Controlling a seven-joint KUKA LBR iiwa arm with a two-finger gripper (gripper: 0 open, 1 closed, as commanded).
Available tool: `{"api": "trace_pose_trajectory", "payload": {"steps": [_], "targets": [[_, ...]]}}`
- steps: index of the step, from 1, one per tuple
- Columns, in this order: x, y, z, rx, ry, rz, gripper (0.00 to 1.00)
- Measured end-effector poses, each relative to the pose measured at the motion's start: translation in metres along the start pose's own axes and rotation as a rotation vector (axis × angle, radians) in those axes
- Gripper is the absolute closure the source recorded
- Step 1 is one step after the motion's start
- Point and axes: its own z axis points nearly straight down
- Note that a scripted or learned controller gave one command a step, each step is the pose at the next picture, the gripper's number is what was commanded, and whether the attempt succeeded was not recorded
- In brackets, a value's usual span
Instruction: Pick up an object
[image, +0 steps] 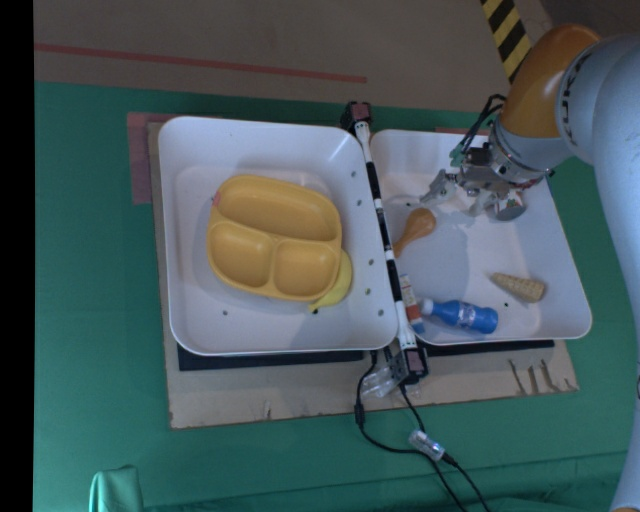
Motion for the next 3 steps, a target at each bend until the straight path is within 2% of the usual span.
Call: {"api": "trace_pose_trajectory", "payload": {"steps": [1,2,3], "targets": [[0.031,-0.033,-0.001,-0.004,-0.001,0.002,0.00],[0.026,0.052,0.002,0.001,0.005,-0.002,0.00],[0.026,0.052,0.002,0.001,0.004,-0.002,0.00]]}}
